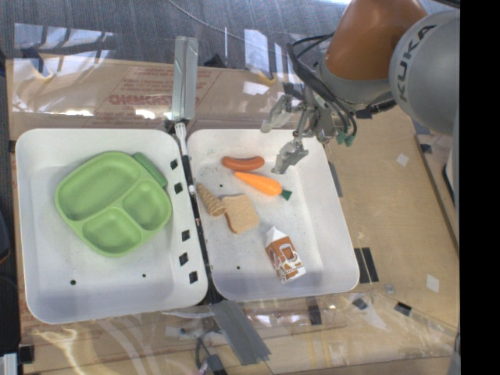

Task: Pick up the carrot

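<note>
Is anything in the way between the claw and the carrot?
Nothing visible is. The claw hangs just above the carrot's green-tipped end, with bare white bin floor between them. The sausage lies close beside the carrot, off to the claw's side rather than in its path.

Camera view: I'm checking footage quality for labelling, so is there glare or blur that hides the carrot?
Camera view: window glare streaks the plastic sheet behind the bins; the carrot in the right bin is evenly lit and sharp; the end effector looks slightly soft.
</note>
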